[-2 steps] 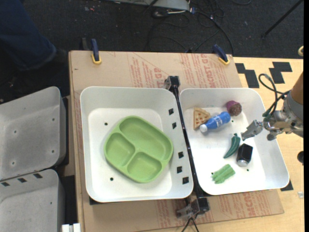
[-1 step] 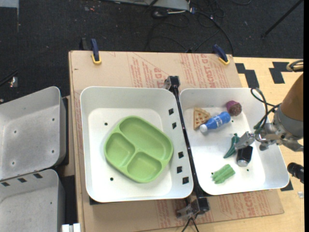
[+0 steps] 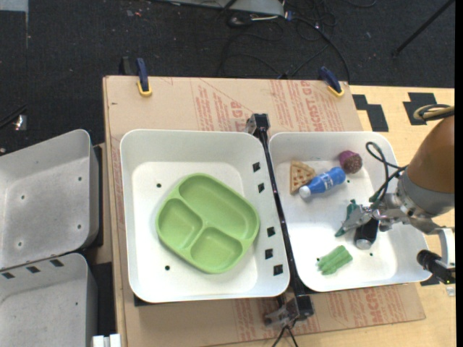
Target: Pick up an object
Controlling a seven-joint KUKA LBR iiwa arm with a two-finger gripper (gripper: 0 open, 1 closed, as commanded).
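My gripper (image 3: pixel 354 223) hangs low in the right bin (image 3: pixel 383 272), near its middle, on the grey arm with its orange band (image 3: pixel 440 157) coming in from the right. A green ridged object (image 3: pixel 334 259) lies just below and left of the gripper, apart from it. Farther back lie a blue bottle (image 3: pixel 323 183) on its side, a tan triangular waffle piece (image 3: pixel 300 176) touching the bottle's left end, and a small purple object (image 3: pixel 351 161). I see nothing held in the gripper.
The left bin (image 3: pixel 137 266) holds a green divided plate (image 3: pixel 208 223). A black divider with clips (image 3: pixel 273 208) runs between the bins. White panels (image 3: pixel 43 194) lie off the bench to the left. Cables cross the dark floor behind.
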